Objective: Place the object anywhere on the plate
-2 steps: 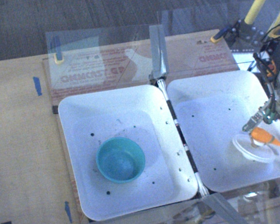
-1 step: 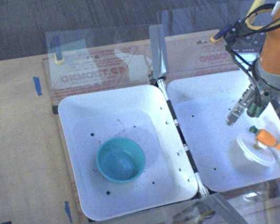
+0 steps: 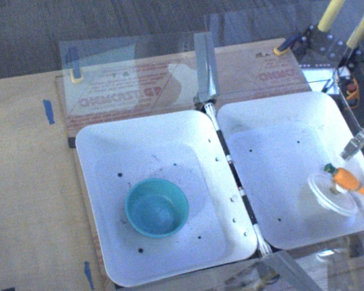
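Observation:
A small orange toy carrot (image 3: pixel 347 180) with a green top lies in the right bin (image 3: pixel 274 160), near its front right corner. It rests on the edge of a clear, see-through dish (image 3: pixel 330 196). A teal round plate (image 3: pixel 156 207) with a raised rim sits in the left bin (image 3: pixel 146 140), toward the front. A grey metal piece that looks like my gripper (image 3: pixel 359 143) reaches in over the right bin's right rim, just above and to the right of the carrot and apart from it.
A metal divider (image 3: pixel 231 168) runs between the two bins. Yellow rods and a black clamp (image 3: pixel 320 42) stand at the back right. Clear sheeting (image 3: pixel 136 80) lies behind the bins. The wooden bench extends to the left.

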### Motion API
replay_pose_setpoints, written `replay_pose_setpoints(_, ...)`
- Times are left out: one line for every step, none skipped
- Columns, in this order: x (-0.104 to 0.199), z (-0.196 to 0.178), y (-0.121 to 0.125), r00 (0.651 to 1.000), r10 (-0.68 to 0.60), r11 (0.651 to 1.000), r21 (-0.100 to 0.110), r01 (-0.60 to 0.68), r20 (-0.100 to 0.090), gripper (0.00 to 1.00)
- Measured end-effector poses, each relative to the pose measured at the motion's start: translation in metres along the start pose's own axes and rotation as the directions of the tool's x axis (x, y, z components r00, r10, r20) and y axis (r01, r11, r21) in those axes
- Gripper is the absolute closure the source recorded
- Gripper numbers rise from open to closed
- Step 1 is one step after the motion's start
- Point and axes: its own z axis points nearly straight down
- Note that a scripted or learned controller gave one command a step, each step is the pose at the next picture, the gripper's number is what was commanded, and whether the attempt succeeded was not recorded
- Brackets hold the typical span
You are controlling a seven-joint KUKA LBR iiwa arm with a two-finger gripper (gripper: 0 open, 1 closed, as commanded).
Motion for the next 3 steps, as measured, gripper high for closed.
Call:
replay_pose_setpoints(0.054, -0.048, 0.021, 0.993, -0.114, 0.993, -0.001, 0.114, -0.001, 1.0)
replay_pose_setpoints(0.114, -0.019, 0.017, 0.978, -0.21, 0.978, 0.0, 0.21, -0.004, 1.0)
replay_pose_setpoints(0.146, -0.027, 0.032, 0.996, -0.091, 0.996, 0.0, 0.091, -0.002, 1.0)
